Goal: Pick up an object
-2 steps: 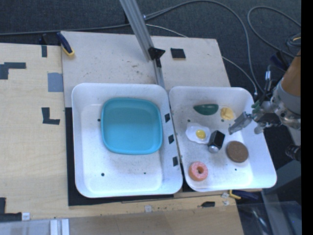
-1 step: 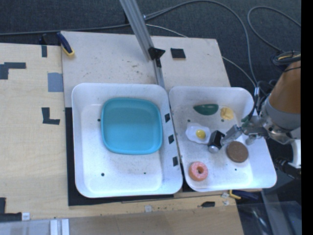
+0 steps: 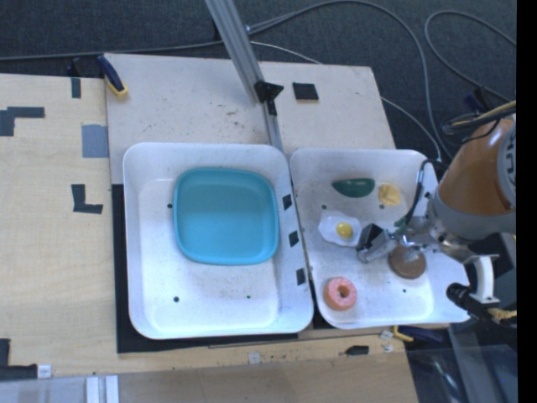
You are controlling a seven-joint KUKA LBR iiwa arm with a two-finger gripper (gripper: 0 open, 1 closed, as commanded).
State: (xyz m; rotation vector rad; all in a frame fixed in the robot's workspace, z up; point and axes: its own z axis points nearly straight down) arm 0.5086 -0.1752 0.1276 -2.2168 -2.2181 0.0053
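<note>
Nearest lay the pink doughnut (image 3: 341, 293), then a brown disc (image 3: 408, 264) just beside the claw (image 3: 372, 243). The claw hung low in the right bin (image 3: 315, 170), beside the fried egg (image 3: 339, 229); whether it was open or closed could not be told. Farther lay a green piece (image 3: 353, 187) and a yellow piece (image 3: 389, 195). Judged stage: approach; next, settle over one object and close.

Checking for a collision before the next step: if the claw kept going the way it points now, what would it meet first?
The claw points toward the view's left, and the fried egg toy lies right ahead of its tips, so it would probably meet that first. Its height above the bin floor is unclear.
</note>
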